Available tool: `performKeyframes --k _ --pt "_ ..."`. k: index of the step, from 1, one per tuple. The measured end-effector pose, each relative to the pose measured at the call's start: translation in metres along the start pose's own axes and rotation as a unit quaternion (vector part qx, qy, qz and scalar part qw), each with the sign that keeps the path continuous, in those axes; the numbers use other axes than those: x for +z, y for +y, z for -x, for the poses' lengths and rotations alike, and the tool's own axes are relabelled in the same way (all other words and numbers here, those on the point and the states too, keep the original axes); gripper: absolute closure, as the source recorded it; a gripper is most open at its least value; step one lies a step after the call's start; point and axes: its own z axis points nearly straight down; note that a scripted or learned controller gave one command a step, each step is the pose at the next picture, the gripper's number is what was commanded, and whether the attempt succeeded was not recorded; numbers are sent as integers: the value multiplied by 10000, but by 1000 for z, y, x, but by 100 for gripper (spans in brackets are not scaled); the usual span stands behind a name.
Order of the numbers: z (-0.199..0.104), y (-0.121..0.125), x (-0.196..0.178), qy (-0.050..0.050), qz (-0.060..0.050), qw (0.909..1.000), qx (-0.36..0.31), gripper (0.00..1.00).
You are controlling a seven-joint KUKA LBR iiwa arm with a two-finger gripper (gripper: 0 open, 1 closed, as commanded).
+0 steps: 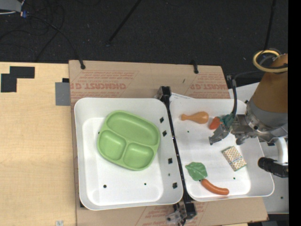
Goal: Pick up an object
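A dark floor with black cables lies behind the bench, and a flat sheet of brown cardboard (141,81) sits under two shallow white bins. The black divider (172,145) between the bins is the best spot to measure from. Left of the divider is the left bin (89,187), and in it lies a green plate (128,139) with three sections, near the divider but not touching it. Right of the divider is the right bin (256,187), with small toys spread out in it. An orange toy drumstick (196,117) lies a little right of the divider, toward the far side of the bin. Farther right of it is a small red and teal toy (217,122) (too small to name). A green leaf toy (196,170) lies just right of the divider, toward the near side, and an orange sausage toy (215,187) lies just beside the leaf. A small patterned block (234,157) lies well right of the divider. The grey arm (270,98) reaches in from the right, and its gripper (220,136) hangs low over the right bin, between the red and teal toy and the patterned block. Its dark fingers look spread apart, with nothing between them.
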Motion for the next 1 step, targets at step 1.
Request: performKeyframes --k 1 --pt "0 3 -6 -11 61 10000 -9 0"
